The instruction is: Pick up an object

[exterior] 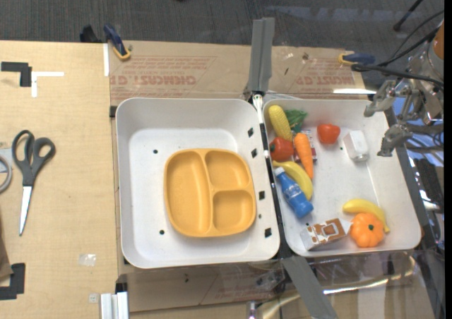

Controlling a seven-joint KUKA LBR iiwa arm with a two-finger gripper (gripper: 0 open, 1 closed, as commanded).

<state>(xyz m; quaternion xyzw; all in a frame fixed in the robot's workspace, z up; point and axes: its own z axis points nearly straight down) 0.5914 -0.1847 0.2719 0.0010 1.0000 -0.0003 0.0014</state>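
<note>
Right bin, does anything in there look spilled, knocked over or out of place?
Nothing stands out. The right bin holds toy food lying loose: corn, carrot, a blue bottle on its side, and a pumpkin beside a banana.

left bin [134, 190]: divided plate [210, 191] in its middle
right bin [395, 190]: beside left bin, holds all the small items
right bin, left side: corn [280, 121] at back, tomato [282, 149] and carrot [304, 153] before it, then banana [299, 178], bottle [294, 195] nearest the front
right bin, back middle: second tomato [328, 133], small block [356, 145] to its right
right bin, front right: carton [326, 233], pumpkin [368, 229] right of it, second banana [364, 207] just behind
gripper [390, 123]: over right bin's back right rim
scissors [30, 169]: on bench, well left of bins
</note>
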